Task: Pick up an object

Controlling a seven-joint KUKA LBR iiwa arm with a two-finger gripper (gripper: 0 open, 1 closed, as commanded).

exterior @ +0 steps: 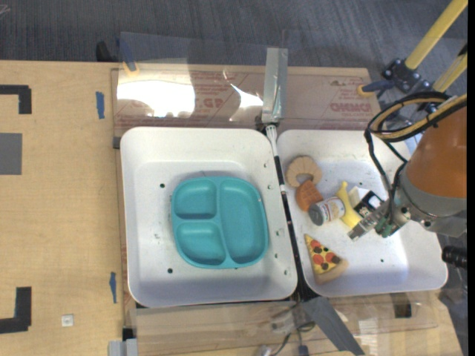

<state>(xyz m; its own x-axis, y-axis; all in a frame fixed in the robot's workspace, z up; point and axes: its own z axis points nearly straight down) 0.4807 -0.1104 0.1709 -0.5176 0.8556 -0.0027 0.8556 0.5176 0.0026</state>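
The right bin holds several toy foods. A tan bagel lies at its upper left, with an orange-brown piece just below it. A small grey can rests against a yellow banana near the middle. A pizza slice lies at the lower left. My gripper hangs low over the bin, just right of the banana and can. Its dark fingers point left toward them, and nothing is visibly between them.
The left bin carries a teal divided plate. A clear plastic wall stands behind both bins. Yellow and black cables loop above the arm's orange band at the right.
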